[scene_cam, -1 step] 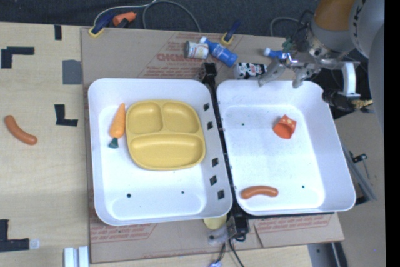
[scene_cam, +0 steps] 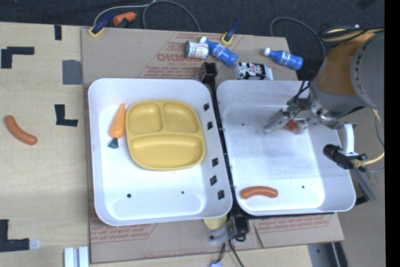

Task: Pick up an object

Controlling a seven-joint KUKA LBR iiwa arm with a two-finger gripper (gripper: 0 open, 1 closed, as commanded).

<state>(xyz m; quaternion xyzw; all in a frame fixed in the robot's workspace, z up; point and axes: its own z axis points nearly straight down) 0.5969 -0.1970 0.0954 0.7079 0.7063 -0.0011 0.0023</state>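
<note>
Item count: two white bins, left (scene_cam: 100,153) and right (scene_cam: 312,162); one yellow divided plate (scene_cam: 165,134); one carrot (scene_cam: 117,121); two sausages, one at 5 o'clock (scene_cam: 258,192), one at 9 o'clock (scene_cam: 20,130); two blue bottles (scene_cam: 223,53) (scene_cam: 284,58) at 12 o'clock

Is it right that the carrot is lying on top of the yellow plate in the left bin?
Not quite. In the camera view the carrot lies beside the yellow plate, on the white floor along its left edge, not on top. It is in the left bin.
</note>
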